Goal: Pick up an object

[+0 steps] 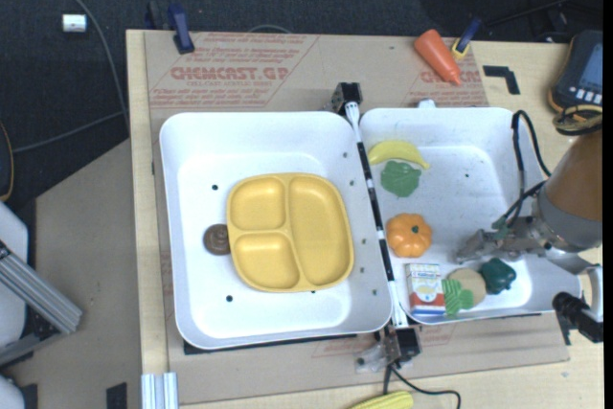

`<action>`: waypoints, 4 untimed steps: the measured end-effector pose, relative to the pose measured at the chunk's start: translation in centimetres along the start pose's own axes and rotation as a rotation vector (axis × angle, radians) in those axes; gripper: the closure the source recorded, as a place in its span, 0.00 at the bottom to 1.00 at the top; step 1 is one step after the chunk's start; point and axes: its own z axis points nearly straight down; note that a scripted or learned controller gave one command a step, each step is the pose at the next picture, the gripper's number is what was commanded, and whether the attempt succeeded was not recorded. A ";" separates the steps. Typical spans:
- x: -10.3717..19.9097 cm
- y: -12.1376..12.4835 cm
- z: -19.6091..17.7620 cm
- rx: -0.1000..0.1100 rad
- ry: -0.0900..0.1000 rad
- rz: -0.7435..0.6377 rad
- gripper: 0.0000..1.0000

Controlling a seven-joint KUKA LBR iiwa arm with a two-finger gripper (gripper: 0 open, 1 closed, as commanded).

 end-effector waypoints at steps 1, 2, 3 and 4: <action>8.3 0.0 -0.2 -0.001 0.000 -0.001 0.00; 6.3 11.1 -2.7 -0.002 -0.002 -0.002 0.00; 9.9 18.8 -2.7 -0.002 -0.001 -0.002 0.00; 9.9 18.2 -0.8 -0.015 0.001 -0.003 0.00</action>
